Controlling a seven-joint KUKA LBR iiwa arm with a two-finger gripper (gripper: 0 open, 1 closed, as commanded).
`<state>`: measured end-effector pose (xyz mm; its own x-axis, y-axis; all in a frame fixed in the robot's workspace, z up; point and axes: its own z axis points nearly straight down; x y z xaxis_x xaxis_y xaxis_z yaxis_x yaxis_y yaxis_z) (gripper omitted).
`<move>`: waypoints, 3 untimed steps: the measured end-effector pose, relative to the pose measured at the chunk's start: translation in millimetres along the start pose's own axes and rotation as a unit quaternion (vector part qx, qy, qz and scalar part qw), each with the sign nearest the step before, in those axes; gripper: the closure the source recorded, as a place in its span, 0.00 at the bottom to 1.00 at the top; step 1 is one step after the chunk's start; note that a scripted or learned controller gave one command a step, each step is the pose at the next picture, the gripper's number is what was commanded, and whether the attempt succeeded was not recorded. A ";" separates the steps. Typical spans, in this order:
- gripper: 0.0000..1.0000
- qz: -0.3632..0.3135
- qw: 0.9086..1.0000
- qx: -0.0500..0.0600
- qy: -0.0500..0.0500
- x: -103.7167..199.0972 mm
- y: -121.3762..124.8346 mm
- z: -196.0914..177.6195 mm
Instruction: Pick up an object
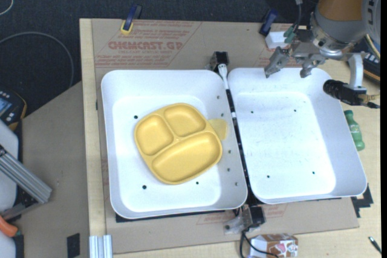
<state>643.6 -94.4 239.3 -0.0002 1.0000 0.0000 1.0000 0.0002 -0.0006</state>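
Observation:
A yellow divided plate (177,142) with three compartments lies in the left white bin (118,148). A small yellow piece (219,128) pokes out from under its right edge. My gripper (288,65) hangs over the far rim of the right white bin (302,148), well away from the plate. Its two fingers are spread apart with nothing between them.
A black divider strip (233,124) runs between the two bins. A green object (355,130) lies outside the right bin's right rim. A black cable and connector (341,90) sit by the arm. Clamps (129,19) hold the cardboard base at the back.

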 end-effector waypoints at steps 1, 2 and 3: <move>0.00 -0.005 1.000 -0.006 0.002 83.0 -59.8 -106.5; 0.00 -0.003 1.000 -0.008 0.002 117.7 -118.7 -224.9; 0.00 -0.004 1.000 -0.004 0.002 177.7 -165.6 -274.0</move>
<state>478.2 83.3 513.4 -0.0086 1.0000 0.0037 0.9999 0.0086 0.0084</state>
